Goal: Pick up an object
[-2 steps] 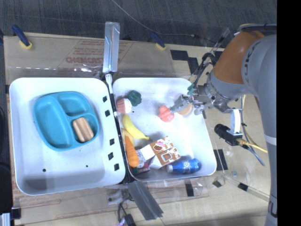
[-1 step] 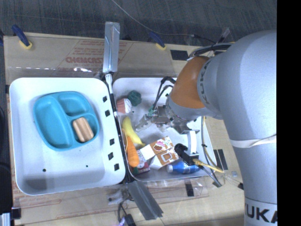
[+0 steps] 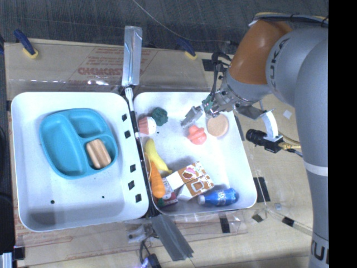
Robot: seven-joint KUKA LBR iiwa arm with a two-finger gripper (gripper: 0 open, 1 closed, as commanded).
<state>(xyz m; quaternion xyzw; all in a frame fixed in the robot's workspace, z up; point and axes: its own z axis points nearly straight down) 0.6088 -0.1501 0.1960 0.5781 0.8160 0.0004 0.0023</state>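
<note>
While pincer (image 3: pixel 199 111) hovers far in right bin (image 3: pixel 237 149), I can't tell its state; pink toy (image 3: pixel 196 134) just below, nothing lifted, grasp pending.

blue tray (image 3: pixel 67 144), yellow banana (image 3: pixel 156 158), white bins (image 3: pixel 33 205), blue bottle (image 3: pixel 220 196).

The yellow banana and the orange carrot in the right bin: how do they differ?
The yellow banana is longer and curved; the orange carrot is shorter and stubbier. The banana lies nearer the bin's middle, while the carrot sits below it toward the near edge, beside the printed carton. Both lie flat along the divider, touching end to end.
</note>
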